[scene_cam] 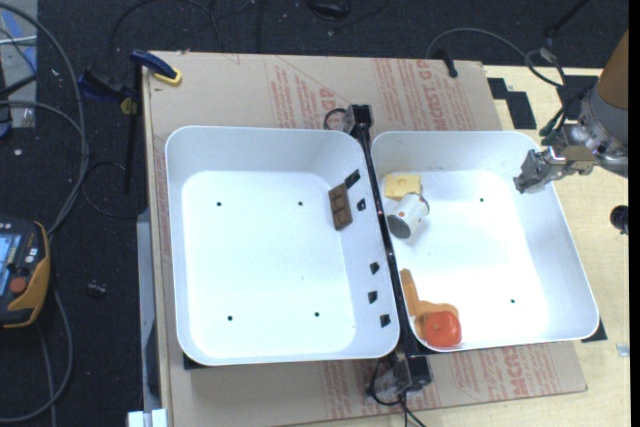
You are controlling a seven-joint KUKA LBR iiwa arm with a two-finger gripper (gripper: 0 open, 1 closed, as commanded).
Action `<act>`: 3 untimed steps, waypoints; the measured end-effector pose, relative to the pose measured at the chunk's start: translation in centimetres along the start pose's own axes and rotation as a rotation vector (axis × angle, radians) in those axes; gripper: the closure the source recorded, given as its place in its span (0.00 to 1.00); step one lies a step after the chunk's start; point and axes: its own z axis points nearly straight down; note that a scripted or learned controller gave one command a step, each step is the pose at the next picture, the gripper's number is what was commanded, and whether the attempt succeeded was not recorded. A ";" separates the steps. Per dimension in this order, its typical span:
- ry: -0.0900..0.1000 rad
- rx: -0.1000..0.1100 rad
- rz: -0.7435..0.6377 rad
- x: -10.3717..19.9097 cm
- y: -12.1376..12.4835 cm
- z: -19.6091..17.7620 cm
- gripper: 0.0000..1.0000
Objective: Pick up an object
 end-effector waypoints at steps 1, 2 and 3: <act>0.001 0.001 -0.004 5.6 0.1 0.6 1.00; 0.001 0.000 -0.005 11.4 0.0 0.7 1.00; 0.001 0.001 -0.004 16.5 0.5 1.3 1.00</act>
